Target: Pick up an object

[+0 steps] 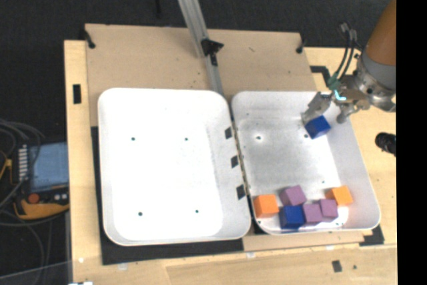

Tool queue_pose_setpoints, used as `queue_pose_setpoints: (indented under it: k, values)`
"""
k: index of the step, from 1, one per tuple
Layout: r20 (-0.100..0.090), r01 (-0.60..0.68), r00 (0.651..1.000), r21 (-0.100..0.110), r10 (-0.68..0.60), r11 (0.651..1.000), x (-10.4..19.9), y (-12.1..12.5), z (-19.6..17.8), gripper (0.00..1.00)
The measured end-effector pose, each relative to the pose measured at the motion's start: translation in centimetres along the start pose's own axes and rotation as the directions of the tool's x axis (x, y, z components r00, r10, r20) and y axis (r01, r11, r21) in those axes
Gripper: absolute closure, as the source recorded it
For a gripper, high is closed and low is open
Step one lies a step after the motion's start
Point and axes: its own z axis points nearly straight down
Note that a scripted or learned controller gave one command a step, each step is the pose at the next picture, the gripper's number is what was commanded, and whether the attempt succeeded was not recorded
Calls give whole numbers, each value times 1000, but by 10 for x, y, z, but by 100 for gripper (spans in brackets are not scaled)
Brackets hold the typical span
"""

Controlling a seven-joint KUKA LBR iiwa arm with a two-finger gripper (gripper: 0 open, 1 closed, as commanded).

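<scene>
The two-finger gripper [327,110] hangs over the far right part of the right-hand white bin [280,143], and a small blue plastic cube [317,127] sits at its fingertips, tilted and apparently raised off the bin floor. The fingers look closed narrowly on the cube, though only by an upper corner as far as this slanted view lets me judge. That is the main risk: a skewed, shallow hold could let the cube twist out and drop back into the bin if the arm moves sharply.

Along the near wall of the same bin lie the other blocks, well apart from the gripper: an orange cube [266,204], a dark blue cube [291,216], three purple cubes [293,195] and a second orange cube [342,195]. The left-hand white bin [167,163] lies beside it.
</scene>
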Motion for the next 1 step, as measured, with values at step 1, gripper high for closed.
queue_pose_setpoints:
  k: [1]
  values:
    - [1,1,1000,-5,-1,1000,0,1,-3,0]
